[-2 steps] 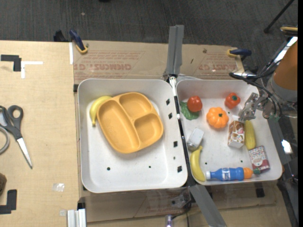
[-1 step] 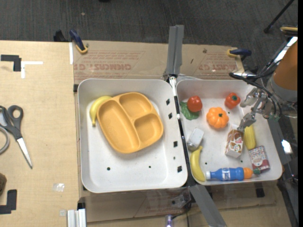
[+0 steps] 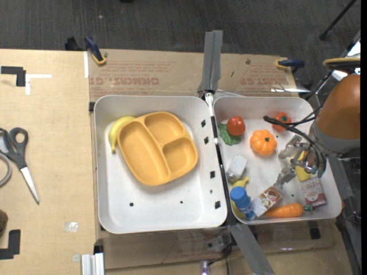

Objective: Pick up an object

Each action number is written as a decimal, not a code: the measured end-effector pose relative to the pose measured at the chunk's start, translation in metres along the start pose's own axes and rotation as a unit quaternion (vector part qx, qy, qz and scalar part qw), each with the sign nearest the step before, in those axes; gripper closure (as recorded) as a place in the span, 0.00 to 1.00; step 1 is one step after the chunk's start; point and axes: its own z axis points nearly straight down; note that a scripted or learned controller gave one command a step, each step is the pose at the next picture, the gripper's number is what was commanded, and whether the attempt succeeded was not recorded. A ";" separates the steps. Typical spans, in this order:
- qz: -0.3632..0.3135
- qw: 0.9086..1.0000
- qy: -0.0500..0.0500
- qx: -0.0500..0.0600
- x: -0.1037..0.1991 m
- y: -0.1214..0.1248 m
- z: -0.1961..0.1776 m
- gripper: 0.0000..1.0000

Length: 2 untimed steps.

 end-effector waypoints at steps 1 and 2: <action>0.092 0.996 -0.001 0.000 -0.029 0.084 0.000 0.00; 0.068 0.998 -0.003 0.002 -0.039 0.123 -0.002 0.00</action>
